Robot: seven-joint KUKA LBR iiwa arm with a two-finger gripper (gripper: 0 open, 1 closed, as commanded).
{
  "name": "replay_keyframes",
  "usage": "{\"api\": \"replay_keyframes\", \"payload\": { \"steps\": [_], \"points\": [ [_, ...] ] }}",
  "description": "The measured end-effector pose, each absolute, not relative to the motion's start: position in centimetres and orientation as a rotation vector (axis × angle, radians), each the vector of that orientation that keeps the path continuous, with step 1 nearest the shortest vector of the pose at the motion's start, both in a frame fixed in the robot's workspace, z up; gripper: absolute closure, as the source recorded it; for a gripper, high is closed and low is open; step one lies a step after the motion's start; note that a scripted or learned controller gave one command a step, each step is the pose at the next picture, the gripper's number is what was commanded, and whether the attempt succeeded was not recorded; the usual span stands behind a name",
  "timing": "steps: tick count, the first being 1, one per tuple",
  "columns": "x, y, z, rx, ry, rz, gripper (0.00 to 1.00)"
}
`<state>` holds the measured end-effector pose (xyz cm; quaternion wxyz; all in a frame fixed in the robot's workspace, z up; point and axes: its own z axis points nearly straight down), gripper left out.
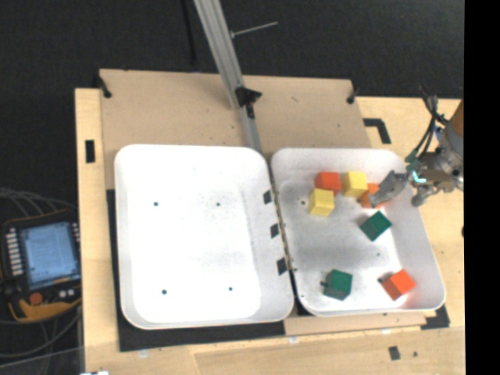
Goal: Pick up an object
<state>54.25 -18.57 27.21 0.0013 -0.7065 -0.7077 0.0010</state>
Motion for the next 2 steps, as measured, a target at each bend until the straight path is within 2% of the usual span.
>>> {"api": "replay_keyframes", "payload": {
  "steps": [1,2],
  "points": [
    [54.3,-18.5,27.4,-2.221,-2.224,-0.001,0.00],
    [54.1,-17.9,21.4,-2.221,-2.218,0.005,0.00]
  ]
}}
